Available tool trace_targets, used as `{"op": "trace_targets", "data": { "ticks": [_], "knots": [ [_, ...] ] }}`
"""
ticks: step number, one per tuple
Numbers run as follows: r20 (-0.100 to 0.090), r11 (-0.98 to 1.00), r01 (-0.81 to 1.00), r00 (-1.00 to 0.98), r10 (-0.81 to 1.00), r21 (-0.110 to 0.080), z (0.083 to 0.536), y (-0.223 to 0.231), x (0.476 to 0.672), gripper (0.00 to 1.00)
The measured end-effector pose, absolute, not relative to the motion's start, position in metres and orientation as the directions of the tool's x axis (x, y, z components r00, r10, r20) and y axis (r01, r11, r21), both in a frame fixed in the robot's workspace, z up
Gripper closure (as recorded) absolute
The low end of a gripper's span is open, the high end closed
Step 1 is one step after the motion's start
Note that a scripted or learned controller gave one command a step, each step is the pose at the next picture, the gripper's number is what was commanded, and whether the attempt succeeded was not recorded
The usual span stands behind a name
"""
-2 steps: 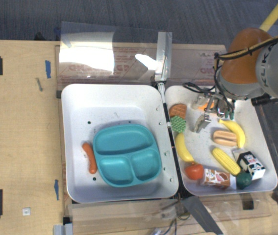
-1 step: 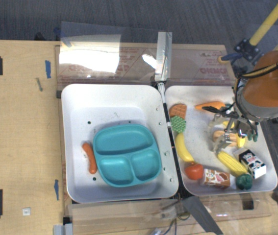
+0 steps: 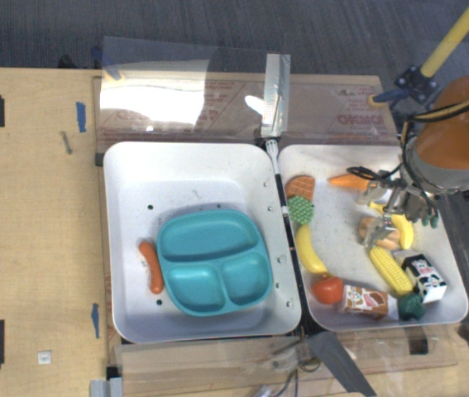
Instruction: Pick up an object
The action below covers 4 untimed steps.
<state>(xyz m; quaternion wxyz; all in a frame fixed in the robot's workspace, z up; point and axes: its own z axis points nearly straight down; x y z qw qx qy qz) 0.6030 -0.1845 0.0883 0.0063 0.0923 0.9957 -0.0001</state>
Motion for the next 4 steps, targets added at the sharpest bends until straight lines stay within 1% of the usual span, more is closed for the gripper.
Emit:
{"op": "trace_targets", "data": {
  "ticks": [1, 2, 3, 4],
  "knots": [
    [-0.009, 0.974, 0.229, -0.973, 0.229, 0.001, 0.089, -0.196, 0.557, 0.00],
    [-0.012, 0.909, 0.417, -0.909, 0.417, 0.006, 0.088, -0.133, 0.625, 0.00],
    [-0.013, 0.937, 0.350, -0.937, 0.350, 0.000, 0.130, -0.201, 0.620, 0.00],
    [-0.019, 0.945, 0.326, -0.945, 0.326, 0.003, 0.095, -0.224, 0.608, 0.00]
  ]
}}
